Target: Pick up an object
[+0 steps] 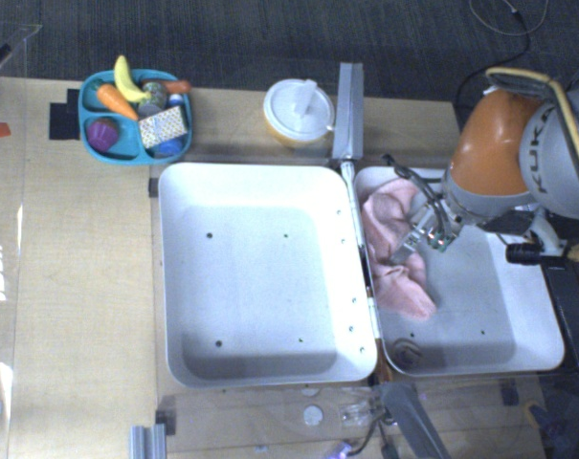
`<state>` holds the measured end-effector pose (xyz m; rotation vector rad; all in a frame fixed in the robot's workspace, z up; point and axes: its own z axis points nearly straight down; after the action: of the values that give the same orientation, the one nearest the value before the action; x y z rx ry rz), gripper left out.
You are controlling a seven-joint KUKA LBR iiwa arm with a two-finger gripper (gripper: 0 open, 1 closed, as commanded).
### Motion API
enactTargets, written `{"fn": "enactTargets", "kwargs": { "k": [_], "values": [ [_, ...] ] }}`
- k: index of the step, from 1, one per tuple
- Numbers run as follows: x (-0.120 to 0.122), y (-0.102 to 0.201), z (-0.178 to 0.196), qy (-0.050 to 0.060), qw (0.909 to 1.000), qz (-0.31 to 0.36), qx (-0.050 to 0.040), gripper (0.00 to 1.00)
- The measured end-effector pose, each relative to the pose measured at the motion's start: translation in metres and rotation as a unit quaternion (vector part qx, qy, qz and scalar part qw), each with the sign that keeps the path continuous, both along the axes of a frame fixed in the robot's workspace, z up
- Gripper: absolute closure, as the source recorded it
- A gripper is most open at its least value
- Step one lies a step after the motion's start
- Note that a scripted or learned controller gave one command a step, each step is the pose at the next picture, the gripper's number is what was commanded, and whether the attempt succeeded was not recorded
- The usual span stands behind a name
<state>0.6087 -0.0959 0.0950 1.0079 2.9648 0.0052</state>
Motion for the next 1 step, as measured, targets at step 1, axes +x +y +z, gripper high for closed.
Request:
{"fn": "enactTargets", "kwargs": {
  "k": [1],
  "values": [
    [0.0019, 0.0017, 0.0115, -0.002, 1.0000, 0.000, 0.0007, 1.00]
  ]
}}
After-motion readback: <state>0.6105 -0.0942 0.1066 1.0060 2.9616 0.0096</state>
